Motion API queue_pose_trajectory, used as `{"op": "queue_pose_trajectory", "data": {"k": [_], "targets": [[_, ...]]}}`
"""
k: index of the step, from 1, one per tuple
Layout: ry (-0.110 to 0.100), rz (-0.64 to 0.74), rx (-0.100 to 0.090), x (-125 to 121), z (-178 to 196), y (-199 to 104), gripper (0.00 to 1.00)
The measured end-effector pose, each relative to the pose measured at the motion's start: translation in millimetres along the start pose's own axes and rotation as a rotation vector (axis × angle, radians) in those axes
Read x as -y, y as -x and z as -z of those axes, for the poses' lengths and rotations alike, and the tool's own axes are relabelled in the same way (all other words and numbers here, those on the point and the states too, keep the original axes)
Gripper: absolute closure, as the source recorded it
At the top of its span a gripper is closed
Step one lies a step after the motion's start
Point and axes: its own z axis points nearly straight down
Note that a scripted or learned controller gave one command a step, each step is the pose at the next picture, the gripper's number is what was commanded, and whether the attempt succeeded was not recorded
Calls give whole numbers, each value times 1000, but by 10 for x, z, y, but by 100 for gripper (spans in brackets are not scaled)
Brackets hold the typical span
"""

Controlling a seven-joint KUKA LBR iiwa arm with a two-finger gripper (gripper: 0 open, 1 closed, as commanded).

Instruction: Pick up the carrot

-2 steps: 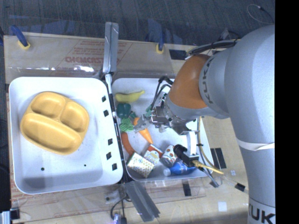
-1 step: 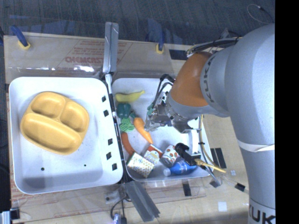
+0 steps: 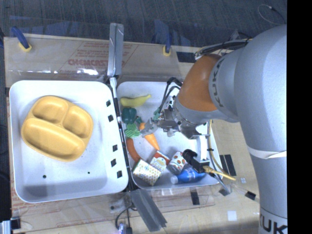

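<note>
Arm (image 3: 253,106) over right bin (image 3: 161,89); gripper (image 3: 157,123) touching carrot (image 3: 151,140).

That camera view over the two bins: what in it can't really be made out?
- Gripper: the arm's orange band and wrist cover most of it in the camera view.
- Right bin: the arm hides its right side.
- Small box and cans: their print is too small to read.
- Carrot: partly covered by neighbouring toys.

Left bin (image 3: 19,179) contains one yellow bread-shaped item (image 3: 57,126). Right bin (image 3: 168,87) contains a banana (image 3: 135,100), a patterned box (image 3: 146,172), a blue bottle (image 3: 189,177).
</note>
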Motion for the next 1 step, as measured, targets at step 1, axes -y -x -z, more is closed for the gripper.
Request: {"op": "queue_pose_trajectory", "data": {"k": [1], "targets": [[0,4,2,-4,91,0,100]]}}
